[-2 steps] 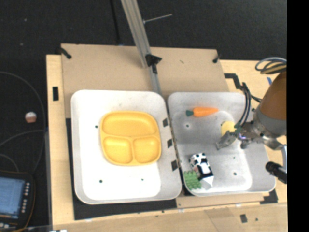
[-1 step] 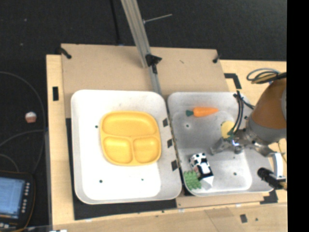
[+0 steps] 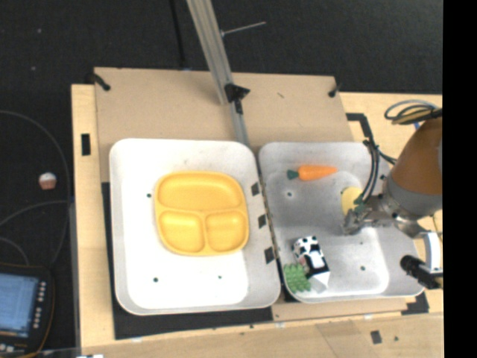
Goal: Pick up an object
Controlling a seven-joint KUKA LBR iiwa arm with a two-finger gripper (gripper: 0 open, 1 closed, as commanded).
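Pincer (image 3: 350, 224) in right bin (image 3: 373, 274) — beside yellow obj (image 3: 350, 198).

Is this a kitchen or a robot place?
Most likely a robot test bench, not a kitchen. A grey arm with an orange band reaches over two white bins, and the food is toys: a carrot and a yellow tray.

A divided plate (image 3: 201, 212) lies in the left bin (image 3: 134, 274); in the right bin (image 3: 373, 271), a carrot (image 3: 316, 173) sits behind a toy cow (image 3: 310, 255).
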